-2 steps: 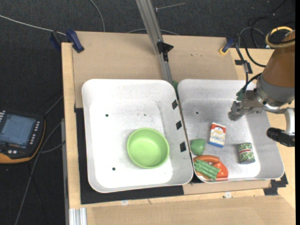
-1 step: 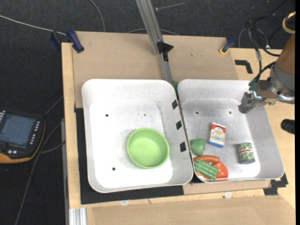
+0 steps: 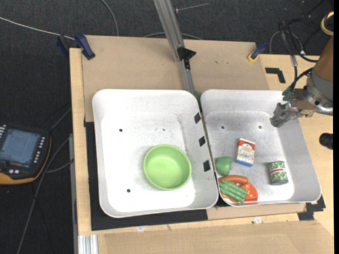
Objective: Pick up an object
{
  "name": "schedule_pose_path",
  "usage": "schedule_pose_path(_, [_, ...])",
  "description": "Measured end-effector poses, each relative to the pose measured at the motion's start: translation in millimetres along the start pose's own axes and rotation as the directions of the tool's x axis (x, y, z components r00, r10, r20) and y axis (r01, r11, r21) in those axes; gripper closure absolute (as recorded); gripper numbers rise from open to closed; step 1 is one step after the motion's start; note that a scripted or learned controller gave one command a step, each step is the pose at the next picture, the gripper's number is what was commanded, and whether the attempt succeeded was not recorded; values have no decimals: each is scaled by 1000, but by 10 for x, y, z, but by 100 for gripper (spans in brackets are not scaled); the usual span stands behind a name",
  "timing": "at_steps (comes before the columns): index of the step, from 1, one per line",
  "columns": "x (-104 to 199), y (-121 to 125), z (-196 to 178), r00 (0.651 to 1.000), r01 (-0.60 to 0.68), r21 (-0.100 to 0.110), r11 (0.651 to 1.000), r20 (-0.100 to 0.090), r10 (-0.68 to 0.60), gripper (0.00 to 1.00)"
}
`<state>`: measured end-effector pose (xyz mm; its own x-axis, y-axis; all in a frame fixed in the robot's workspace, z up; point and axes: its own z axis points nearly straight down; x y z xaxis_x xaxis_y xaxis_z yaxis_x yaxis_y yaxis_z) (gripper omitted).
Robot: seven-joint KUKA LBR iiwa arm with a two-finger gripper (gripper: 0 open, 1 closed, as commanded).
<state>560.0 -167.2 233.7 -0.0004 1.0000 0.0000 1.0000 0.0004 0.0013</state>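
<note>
Left bin (image 3: 106, 115): a green bowl (image 3: 167, 166) sits toward its near right corner, upright. Right bin (image 3: 296, 142): a green ball (image 3: 223, 165) and a plate of toy vegetables (image 3: 238, 190) lie along the near left edge, with a small carton (image 3: 245, 152) and a green can (image 3: 277, 172) further right, well apart, so each seems reachable singly. The gripper (image 3: 279, 116) hovers over the far right corner, holding nothing; its aperture cannot be told.

A robotics lab: plywood bench (image 3: 132, 62), teach pendant (image 3: 21, 152), floor cables (image 3: 106, 4).
</note>
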Motion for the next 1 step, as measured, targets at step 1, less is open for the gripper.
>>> schedule_pose_path(1, [497,41,94,1000,4,1,1000,-1,-4,100])
